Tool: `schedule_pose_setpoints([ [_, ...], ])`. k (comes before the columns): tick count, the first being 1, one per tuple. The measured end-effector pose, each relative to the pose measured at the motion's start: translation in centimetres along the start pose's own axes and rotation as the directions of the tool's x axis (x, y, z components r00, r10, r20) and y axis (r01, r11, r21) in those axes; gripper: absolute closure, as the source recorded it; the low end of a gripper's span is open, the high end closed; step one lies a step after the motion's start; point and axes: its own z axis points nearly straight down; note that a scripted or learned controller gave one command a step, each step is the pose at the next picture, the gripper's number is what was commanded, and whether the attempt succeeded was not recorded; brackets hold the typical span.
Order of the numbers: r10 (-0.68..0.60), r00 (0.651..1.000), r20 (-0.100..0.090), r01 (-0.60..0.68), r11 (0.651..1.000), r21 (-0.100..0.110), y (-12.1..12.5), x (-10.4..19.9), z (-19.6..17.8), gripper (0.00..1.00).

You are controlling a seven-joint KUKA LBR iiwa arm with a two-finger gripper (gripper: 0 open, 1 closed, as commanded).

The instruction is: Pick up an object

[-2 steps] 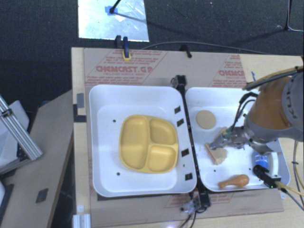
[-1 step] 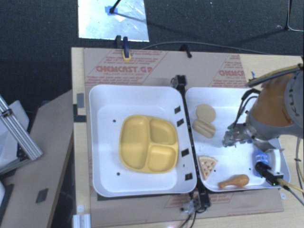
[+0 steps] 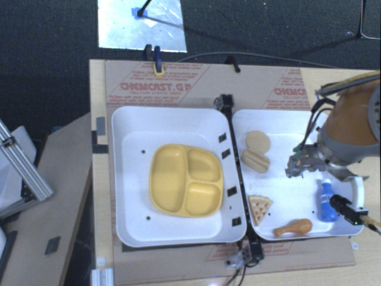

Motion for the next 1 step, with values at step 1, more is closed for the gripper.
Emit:
schedule_pose_setpoints([
  [1,0.0,1.0,0.001,0.0,1.0,-0.002,0.69,-0.24,-6.35,1.0],
])
